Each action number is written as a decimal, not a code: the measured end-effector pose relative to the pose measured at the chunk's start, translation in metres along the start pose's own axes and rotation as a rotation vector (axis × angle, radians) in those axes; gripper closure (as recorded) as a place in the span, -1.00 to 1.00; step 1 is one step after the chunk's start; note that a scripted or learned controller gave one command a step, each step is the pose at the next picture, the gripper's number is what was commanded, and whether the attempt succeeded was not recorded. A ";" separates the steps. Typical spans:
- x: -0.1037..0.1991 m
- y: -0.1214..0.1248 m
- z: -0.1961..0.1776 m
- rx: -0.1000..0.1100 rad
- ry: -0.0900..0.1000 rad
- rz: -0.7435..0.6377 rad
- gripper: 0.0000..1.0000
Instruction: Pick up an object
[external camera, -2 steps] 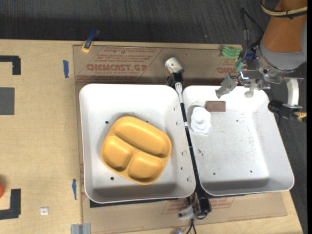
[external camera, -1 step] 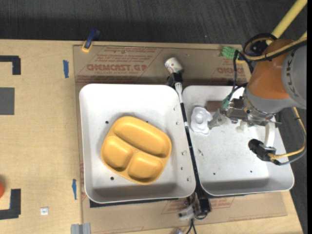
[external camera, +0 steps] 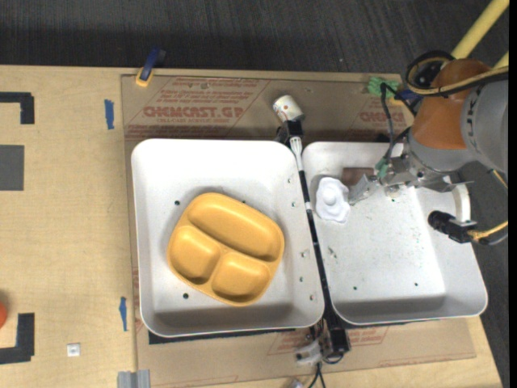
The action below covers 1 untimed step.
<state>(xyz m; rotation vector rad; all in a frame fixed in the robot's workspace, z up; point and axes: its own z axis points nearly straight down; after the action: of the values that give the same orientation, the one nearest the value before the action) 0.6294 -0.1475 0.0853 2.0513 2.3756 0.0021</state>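
The white object (external camera: 331, 200) is seen lying against the left wall of the right bin (external camera: 404, 297), just left of the gripper (external camera: 380, 176), whose finger opening cannot be told; the yellow tray (external camera: 226, 247) is seated in the left bin (external camera: 153, 217), beyond that wall.

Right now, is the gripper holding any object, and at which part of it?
It cannot be told. The gripper is close beside the white object in the right bin, but no grasp is visible.

Yellow tray (external camera: 226, 247) in left bin (external camera: 153, 217); white object (external camera: 331, 200) in right bin (external camera: 404, 257).
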 end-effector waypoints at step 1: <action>0.036 -0.036 0.000 0.002 0.002 -0.158 -1.00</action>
<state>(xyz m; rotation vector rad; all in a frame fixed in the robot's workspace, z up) 0.5888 -0.1176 0.0853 1.8597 2.5324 0.0011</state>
